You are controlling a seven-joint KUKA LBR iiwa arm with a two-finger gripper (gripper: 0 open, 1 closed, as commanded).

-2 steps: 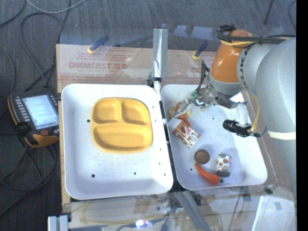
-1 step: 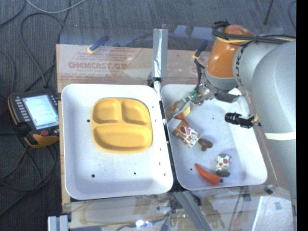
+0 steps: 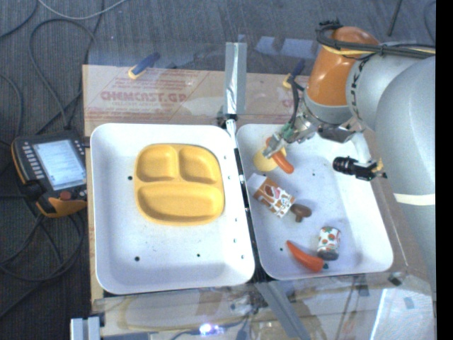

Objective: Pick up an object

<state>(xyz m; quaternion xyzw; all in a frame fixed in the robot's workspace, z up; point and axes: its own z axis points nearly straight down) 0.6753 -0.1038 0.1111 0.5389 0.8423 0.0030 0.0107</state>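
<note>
My gripper [image 3: 277,144] reaches down into the far-left part of the right bin [image 3: 368,218]. It hangs right over a pale yellow round piece [image 3: 262,163] and a small orange piece [image 3: 284,164], which lie together by the bin's far left wall. Whether it touches either one, I cannot tell. Further toward the front lie a patterned brown box [image 3: 274,197], a small dark brown piece [image 3: 302,211], a little patterned can [image 3: 328,240] and a red-orange carrot [image 3: 306,257].
The left bin [image 3: 113,246] holds a yellow divided tray [image 3: 180,183]. A metal post [image 3: 233,76] stands behind the seam between the bins. A handheld pendant [image 3: 53,168] lies left of the bench. The arm's grey body [image 3: 403,119] covers the right bin's far right corner.
</note>
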